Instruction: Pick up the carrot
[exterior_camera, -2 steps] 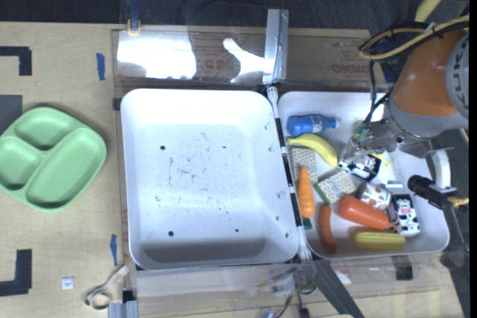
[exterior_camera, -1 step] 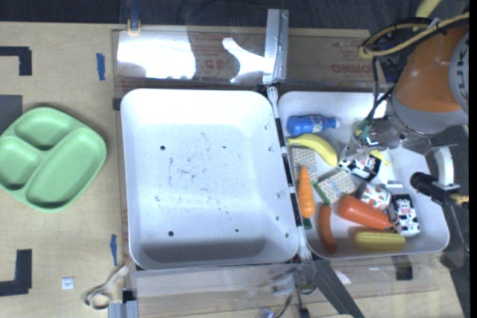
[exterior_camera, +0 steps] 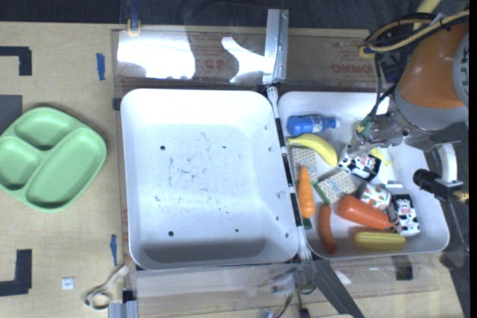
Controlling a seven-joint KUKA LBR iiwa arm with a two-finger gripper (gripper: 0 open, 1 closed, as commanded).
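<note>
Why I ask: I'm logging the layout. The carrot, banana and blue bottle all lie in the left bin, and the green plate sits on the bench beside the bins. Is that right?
Not quite. The camera view shows the carrot, banana and blue bottle in the right bin, not the left bin. The green plate does sit on the bench beside the bins.

Red print on cardboard panel (exterior_camera: 350, 59) behind right bin, too blurred to read; no other legible text.
</note>
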